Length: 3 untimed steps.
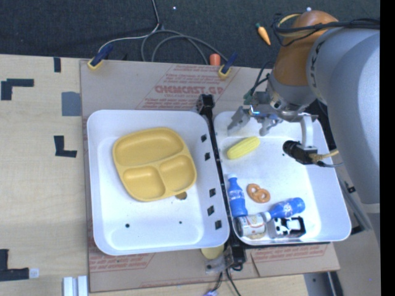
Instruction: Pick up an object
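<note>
Red print on the brown cardboard sheet (154,91) under the bins reads "CHEMCAST GP", seen upside down from this camera; the smaller lines below it are too faint to read. The sheet lies on a pale wooden surface (37,184). The left bin (99,165) holds a yellow plate (154,163) with three compartments, lying flat and turned slightly askew. The right bin (324,196) holds several small things. A yellow corn cob (242,147) lies in its far left part, its long axis running from lower left to upper right at a slight tilt, close to the wall between the bins. Nearer the camera lie a blue bottle (236,196), pointing roughly along that same wall, a small orange pretzel (258,193) just beside it, a blue can (287,207) on its side, a clear jar (253,225) and a black-and-white thing (289,227) whose label cannot be read. The gripper (253,123) hangs over the far end of the right bin, just beyond the corn cob, its fingers (237,122) spread with nothing between them.
</note>
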Tool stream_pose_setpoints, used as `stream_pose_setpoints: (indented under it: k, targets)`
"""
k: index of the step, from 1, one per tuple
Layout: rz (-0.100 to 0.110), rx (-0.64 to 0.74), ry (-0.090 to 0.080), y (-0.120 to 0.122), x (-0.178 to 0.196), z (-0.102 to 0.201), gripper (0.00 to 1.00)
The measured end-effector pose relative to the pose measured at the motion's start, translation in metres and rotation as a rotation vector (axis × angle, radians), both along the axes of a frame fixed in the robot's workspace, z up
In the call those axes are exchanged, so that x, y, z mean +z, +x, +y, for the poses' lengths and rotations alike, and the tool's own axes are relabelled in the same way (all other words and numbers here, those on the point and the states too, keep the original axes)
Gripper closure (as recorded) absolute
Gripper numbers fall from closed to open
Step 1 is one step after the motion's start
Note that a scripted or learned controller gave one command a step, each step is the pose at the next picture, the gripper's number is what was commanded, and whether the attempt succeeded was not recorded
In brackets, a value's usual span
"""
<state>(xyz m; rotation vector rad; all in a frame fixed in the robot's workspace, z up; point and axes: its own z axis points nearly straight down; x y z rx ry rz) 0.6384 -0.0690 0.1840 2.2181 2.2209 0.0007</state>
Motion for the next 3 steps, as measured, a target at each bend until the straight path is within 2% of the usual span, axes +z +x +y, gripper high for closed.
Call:
stream_pose_setpoints:
  k: [1, 2, 3]
  targets:
    - [0.014, -0.005, 0.001, -0.067, -0.074, -0.031, 0.00]
    - [0.024, -0.001, 0.003, 0.019, -0.102, -0.026, 0.00]
    - [0.031, -0.003, 0.003, 0.015, -0.093, -0.027, 1.00]
